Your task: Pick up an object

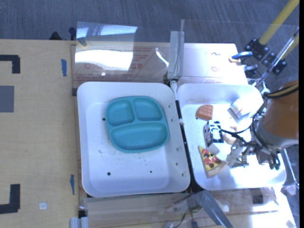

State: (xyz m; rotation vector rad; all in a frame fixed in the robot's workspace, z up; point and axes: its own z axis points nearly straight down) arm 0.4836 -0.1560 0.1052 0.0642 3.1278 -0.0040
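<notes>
Fingers of the gripper (pixel 237 156) look slightly parted, nothing visibly between them, low in the right bin (pixel 190 127) just beside the pizza slice toy (pixel 210 161). Step: approach, pre-grasp. Next: shift over the slice, close on it, lift.

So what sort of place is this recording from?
Probably a robotics lab grasping bench: two white bins side by side, toy food such as a pizza slice, and a robot arm reaching in.
</notes>
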